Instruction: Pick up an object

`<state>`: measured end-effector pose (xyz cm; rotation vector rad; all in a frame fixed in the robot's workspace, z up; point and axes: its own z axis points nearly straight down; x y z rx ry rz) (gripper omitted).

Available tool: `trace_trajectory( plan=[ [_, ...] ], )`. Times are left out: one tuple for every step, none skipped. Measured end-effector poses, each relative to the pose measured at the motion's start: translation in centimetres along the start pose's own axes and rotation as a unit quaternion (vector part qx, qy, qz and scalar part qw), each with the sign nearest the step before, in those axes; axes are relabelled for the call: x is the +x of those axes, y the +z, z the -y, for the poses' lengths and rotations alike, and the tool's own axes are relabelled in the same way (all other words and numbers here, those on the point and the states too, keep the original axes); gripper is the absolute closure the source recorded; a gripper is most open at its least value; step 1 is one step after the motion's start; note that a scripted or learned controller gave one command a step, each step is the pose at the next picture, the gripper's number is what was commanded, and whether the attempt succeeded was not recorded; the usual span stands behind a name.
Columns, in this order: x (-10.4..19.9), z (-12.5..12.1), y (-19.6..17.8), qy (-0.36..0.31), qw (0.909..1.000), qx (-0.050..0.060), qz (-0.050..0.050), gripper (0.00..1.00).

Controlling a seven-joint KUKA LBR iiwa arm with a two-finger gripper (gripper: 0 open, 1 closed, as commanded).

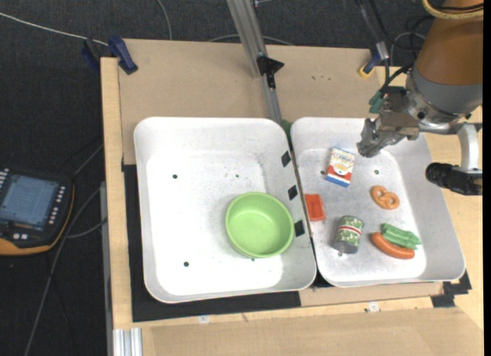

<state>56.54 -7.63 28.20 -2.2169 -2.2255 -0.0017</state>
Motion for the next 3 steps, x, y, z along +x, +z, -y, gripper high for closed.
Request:
trace_trajectory(
  plan=[
    [5.0,0.4,1.9,0.0,1.0,0.001,0.0,1.0],
    [10.3,1.7,1.7,-0.001,1.0,0.0,0.0,1.0],
    [14.6,3.1,2.2,0.0,1.0,0.0,0.0,1.0]
  ],
)
